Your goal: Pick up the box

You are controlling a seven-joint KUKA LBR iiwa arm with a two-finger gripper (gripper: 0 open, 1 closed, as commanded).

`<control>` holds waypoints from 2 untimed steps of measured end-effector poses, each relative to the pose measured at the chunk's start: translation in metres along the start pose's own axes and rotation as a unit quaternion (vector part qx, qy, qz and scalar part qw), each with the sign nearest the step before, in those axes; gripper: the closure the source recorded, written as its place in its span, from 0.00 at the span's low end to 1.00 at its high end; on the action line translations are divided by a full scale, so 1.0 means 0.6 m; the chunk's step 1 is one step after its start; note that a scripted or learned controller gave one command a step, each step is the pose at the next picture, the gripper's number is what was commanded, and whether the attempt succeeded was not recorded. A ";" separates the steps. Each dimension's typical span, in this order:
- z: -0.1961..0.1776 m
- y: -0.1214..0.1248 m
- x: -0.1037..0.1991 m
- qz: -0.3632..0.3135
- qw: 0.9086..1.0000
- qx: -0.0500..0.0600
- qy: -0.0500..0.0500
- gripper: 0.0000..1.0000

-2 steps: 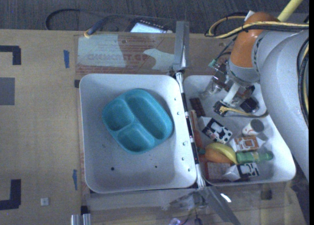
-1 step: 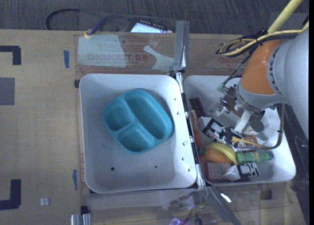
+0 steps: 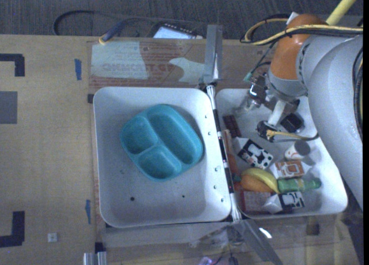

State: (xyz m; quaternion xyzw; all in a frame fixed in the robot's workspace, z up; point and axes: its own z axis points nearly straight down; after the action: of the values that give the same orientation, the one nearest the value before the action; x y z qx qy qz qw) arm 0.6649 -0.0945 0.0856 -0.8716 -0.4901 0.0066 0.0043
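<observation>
In the right bin (image 3: 328, 200) lie a small black-and-white patterned box (image 3: 255, 154) near the middle and an orange-and-white carton (image 3: 291, 169) to its right. Another black-and-white box (image 3: 293, 200) rests near the front wall. My gripper (image 3: 251, 99) hangs over the bin's back left part, behind the patterned box and apart from it. Nothing shows in its grasp.
The right bin also holds a brown bar (image 3: 230, 124) by the left wall, a yellow banana (image 3: 259, 180), a green bottle (image 3: 300, 185), a red packet (image 3: 253, 200) and a small round white item (image 3: 294, 153). A teal divided plate (image 3: 162, 141) lies in the left bin (image 3: 115, 200).
</observation>
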 end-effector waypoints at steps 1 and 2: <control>-0.015 0.003 0.004 -0.002 1.000 -0.004 0.002 1.00; -0.161 -0.114 0.144 -0.012 1.000 -0.005 0.002 1.00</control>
State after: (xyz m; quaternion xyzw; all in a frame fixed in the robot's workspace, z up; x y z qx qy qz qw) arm 0.6528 0.0144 0.1825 -0.8656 -0.5007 0.0019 0.0009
